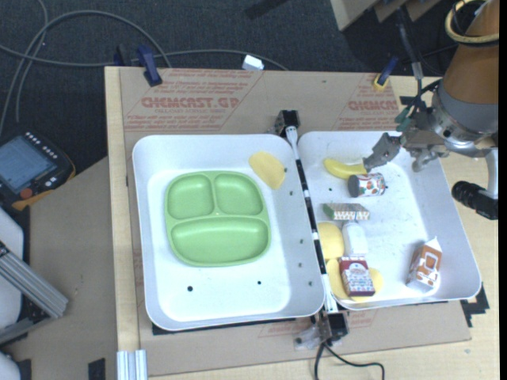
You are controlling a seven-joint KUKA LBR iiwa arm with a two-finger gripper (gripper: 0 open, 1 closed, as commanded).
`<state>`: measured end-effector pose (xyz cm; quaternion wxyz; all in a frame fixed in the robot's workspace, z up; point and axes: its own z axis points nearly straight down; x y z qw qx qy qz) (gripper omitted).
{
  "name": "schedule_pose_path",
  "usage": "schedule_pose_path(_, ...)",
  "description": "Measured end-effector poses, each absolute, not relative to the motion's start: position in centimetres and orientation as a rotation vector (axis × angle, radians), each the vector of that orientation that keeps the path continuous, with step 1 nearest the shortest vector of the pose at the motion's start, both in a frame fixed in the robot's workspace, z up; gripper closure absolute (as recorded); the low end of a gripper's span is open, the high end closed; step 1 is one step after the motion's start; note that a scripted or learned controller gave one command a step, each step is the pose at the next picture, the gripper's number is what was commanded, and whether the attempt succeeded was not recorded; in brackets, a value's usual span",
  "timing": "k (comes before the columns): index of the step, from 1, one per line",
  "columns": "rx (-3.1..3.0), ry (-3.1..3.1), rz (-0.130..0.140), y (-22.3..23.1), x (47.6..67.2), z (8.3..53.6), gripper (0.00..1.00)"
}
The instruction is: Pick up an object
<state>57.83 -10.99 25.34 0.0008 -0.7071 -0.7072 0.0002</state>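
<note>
The right bin (pixel 455 212) holds several small items. A yellow banana (pixel 343 167) lies near its far left, with a small red-and-white can (pixel 369 185) just in front of it. My gripper (pixel 402 155) hangs over the far part of this bin, just right of the banana and above the can. Its fingers are spread open and nothing is between them. Further forward lie a grey striped bar (pixel 346 211), a yellow wedge (pixel 329 241), a red carton (pixel 356 275) and an orange carton (pixel 425 264).
The left bin (pixel 150 212) holds a green divided plate (pixel 216 218) and a yellow slice (pixel 268 168) at its far right corner. A black divider rail (pixel 305 204) runs between the bins. The arm's orange band (pixel 474 46) rises at the right.
</note>
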Motion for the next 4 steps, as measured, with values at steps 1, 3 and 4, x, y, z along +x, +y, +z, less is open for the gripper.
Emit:
schedule_pose_path(1,-2.228,-2.230,-0.011,-11.6,62.3,11.6,0.00)
schedule_pose_path(3,-2.222,-2.222,0.001,-14.0,66.6,8.5,0.00)
schedule_pose_path(4,-2.224,-2.224,0.000,-14.0,66.7,9.5,1.00)
